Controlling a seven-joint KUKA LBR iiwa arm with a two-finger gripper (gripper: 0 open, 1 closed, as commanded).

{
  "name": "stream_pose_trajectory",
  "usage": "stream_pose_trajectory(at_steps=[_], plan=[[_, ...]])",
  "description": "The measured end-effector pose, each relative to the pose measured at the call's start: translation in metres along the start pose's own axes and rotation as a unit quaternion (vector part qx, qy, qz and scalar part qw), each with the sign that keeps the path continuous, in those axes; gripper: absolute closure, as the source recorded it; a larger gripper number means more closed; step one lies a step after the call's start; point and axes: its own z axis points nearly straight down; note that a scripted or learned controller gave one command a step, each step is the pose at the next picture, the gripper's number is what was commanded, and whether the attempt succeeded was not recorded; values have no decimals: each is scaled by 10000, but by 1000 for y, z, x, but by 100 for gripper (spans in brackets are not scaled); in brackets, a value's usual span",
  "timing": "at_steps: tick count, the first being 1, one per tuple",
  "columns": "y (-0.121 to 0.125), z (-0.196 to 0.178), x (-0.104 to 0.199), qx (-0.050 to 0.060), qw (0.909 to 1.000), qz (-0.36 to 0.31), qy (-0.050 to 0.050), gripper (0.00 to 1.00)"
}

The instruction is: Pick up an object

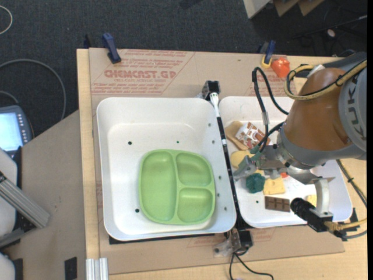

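Observation:
My gripper (pixel 252 167) reaches down into the right bin (pixel 256 217) from the right, low over the objects near the bin's left side. A teal green lump (pixel 254 183) lies just below the fingertips, next to a yellow cheese wedge (pixel 274 186). A pale yellow piece (pixel 238 157) sits just left of the gripper. A tan cracker-like item with a red and white print (pixel 247 134) lies further back. A brown chocolate bar (pixel 277 203) rests near the front. The arm's orange band and wrist hide the bin's right half.
The left bin (pixel 116 156) holds a green divided plate (pixel 176 186). A black rod (pixel 220 134) runs along the seam between the bins. Cables loop over the right bin's back edge. An orange object (pixel 280 66) and blue clamps (pixel 111 47) sit at the bench's far edge.

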Motion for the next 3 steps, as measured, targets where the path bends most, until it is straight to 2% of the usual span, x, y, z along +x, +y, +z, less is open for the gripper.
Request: stream_pose_trajectory(at_steps=[1, 2, 3], plan=[[3, -7, -4, -18, 10000, 34, -25, 100], [8, -150, 62, -103, 9999, -23, -4, 100], [1, -90, 157, 29, 10000, -30, -18, 100]])
